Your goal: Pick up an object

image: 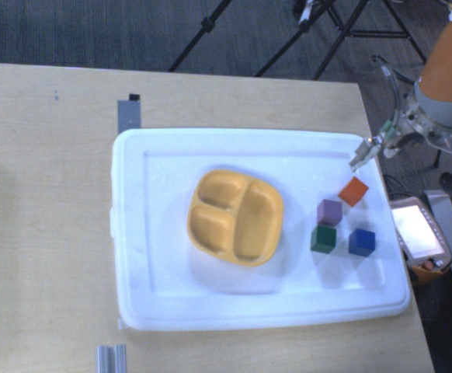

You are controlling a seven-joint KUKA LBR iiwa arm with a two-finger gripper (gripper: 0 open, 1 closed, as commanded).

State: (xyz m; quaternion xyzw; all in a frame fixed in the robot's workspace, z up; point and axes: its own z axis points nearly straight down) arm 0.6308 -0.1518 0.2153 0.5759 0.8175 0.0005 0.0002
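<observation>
You are looking down on 1 white bin sitting on a tan tabletop; take the bin as your landmark.

Near the bin's middle, a yellow divided plate is lying flat, showing 3 compartments.

Toward the bin's right end, 4 small cubes are sitting in a loose cluster. The orange cube is lying nearest the bin's upper right corner, turned corner-on. The purple cube is sitting just below and to the left of it. The green cube is sitting just under the purple one, touching or nearly so. The blue cube is resting beside the green one, closer to the bin's right wall. None of them is being lifted; all 4 are resting on the bin floor.

The gripper is hanging over the bin's upper right corner, above the rim and apart from the orange cube. It is pointing down and leftward into the bin. Nothing is showing between its fingers; how far apart they are, you cannot tell at this size.

The arm's orange band is showing beyond the bin's right edge.
</observation>
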